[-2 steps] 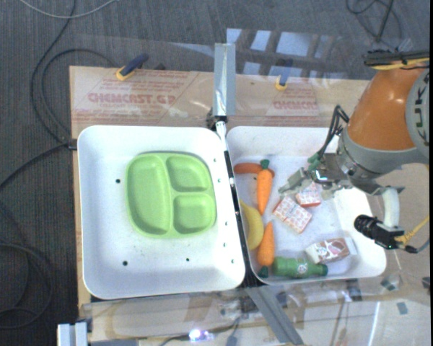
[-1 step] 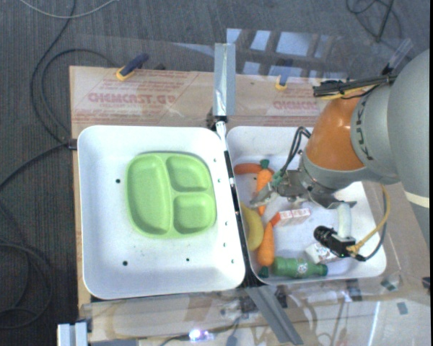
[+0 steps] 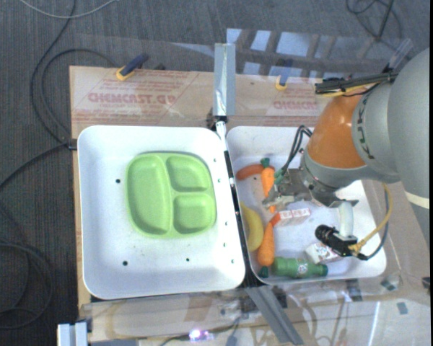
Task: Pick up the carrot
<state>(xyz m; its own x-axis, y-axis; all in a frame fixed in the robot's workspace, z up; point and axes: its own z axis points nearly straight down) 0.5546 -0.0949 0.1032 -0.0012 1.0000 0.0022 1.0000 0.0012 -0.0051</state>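
The grey arm (image 3: 390,121) is reaching in from the right over the right bin (image 3: 375,265), its gripper (image 3: 278,193) hanging low beside a carrot (image 3: 268,179). A second carrot (image 3: 267,242), a banana (image 3: 253,225) and a green bottle (image 3: 299,268) are lying nearby. A green divided plate (image 3: 172,194) is sitting in the left bin (image 3: 101,251).

Orange carrot (image 3: 266,246), yellow banana (image 3: 253,227), lime-green tray (image 3: 171,194), white bins (image 3: 101,215).

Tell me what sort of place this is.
Probably a robotics lab test bench, not a kitchen. A grey and orange arm reaches over two white bins, toy food such as a carrot lies in one, and loose cables run over the carpet.
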